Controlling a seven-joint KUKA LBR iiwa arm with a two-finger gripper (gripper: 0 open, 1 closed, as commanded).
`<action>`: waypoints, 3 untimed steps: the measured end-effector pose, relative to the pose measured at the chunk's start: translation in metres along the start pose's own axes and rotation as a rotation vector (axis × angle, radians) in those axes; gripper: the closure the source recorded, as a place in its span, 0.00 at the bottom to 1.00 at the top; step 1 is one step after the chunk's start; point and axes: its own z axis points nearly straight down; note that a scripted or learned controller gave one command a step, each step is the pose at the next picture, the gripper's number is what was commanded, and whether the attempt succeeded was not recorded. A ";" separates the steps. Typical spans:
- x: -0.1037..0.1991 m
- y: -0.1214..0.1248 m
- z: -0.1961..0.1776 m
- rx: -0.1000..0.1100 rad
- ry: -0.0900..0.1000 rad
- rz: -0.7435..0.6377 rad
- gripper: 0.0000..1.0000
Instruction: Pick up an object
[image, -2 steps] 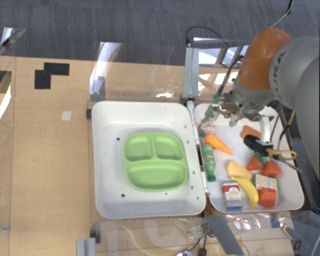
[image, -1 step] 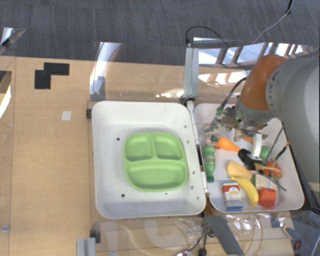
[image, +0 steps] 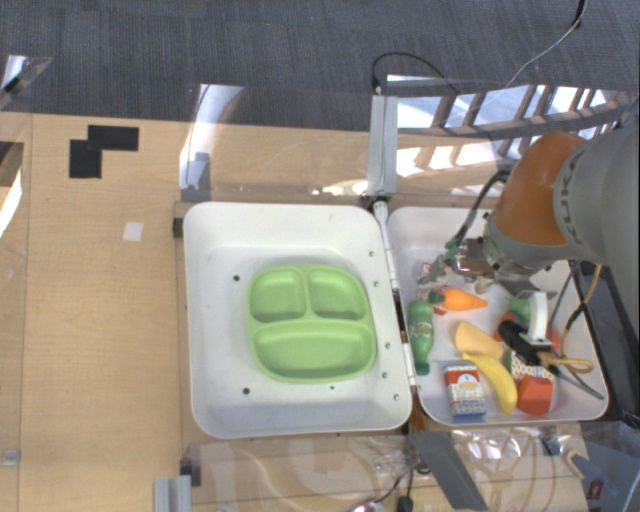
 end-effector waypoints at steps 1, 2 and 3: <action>0.000 0.000 0.000 0.000 0.000 0.000 0.00; -0.001 -0.040 -0.001 -0.002 -0.001 0.095 0.00; -0.001 -0.041 -0.001 -0.001 -0.001 0.096 0.00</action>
